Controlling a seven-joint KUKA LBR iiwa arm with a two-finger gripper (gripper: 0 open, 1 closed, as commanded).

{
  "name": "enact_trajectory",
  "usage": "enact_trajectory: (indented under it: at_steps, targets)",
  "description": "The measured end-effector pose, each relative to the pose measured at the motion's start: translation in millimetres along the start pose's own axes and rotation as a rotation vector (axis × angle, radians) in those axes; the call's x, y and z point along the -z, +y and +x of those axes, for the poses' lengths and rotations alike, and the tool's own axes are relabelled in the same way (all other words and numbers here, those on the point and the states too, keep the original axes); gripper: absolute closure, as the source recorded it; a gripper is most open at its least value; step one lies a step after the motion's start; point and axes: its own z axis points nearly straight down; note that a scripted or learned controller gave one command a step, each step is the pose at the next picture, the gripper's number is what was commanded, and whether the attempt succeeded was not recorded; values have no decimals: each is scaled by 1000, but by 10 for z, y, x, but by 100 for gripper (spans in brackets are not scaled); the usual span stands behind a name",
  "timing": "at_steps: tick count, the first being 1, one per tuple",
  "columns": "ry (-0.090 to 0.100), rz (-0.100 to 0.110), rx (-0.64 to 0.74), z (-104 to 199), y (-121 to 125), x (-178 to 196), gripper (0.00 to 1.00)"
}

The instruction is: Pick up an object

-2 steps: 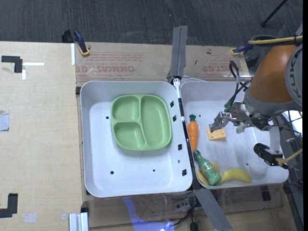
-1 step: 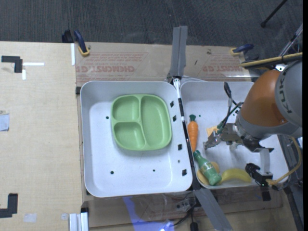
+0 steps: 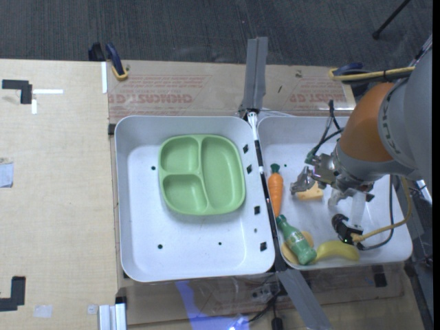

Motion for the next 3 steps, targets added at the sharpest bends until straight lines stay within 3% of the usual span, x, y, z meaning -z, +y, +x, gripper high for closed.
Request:
enact_trajectory:
  at_steps: [1,2,3]
  targets:
    - [-1,1,-4,-18,1,87,100]
    - [0,-2,221,85,-392,998,100]
    - [0,-1,221,82,-392,999,0]
